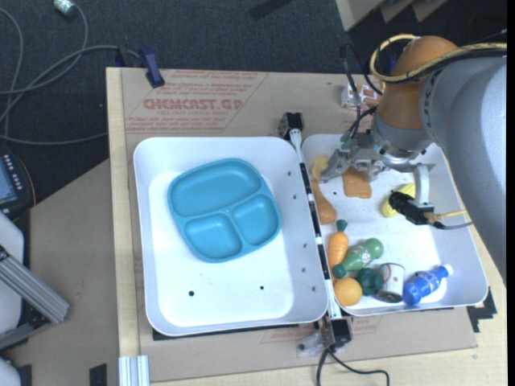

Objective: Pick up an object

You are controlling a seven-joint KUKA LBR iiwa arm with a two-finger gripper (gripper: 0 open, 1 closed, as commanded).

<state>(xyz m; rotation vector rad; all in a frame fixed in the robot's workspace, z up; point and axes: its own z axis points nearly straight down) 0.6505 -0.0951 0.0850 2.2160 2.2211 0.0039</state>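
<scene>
Camera view looks down on two white bins: the left bin (161,240) holds one blue three-compartment plate (224,209), and the right bin (460,273) holds ten small things, all to the right of that plate. Level with the plate's far rim lie one yellow piece (320,166) and one tan-orange chunk (357,186); level with its middle lie one orange-brown lump (325,208) and, farther right, a second yellow piece (397,206). Past the plate's near rim sit one toy carrot (339,246), one green bottle (364,252), one orange ball (348,291), one dark green toy (371,280), one small can (393,281) and one blue bottle (424,284). The grey arm (471,127) bends down from the right, its orange band (418,67) uppermost, with the gripper (353,166) pointing down just above the tan-orange chunk, well right of the plate. Whether the claw is wide or narrow cannot be told, and the wrist hides part of the chunk's far side. The dark green toy is too crowded to identify.
</scene>
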